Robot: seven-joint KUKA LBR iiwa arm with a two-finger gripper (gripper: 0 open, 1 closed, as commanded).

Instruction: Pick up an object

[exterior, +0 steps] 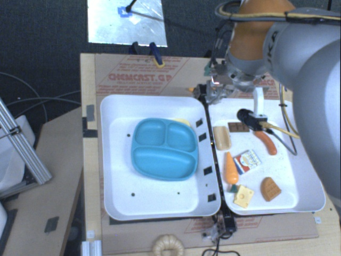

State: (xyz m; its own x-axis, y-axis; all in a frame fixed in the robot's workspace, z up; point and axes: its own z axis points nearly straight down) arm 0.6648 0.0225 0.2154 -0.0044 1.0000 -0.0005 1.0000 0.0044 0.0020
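Hovering over the right bin's far corner, the gripper looks like it's holding nothing, pick not started. 6 or so toy foods sit nearer; it probably needs to drop onto the carrot.

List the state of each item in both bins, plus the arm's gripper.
Blue plastic divided tray: flat in left bin.
Tan bread roll: lying in right bin.
Orange toy carrot: lying, untouched.
Yellow holed cheese wedge: lying flat.
Red sausage: lying loose.
Gripper: above the bins' far edge, holding nothing visible.
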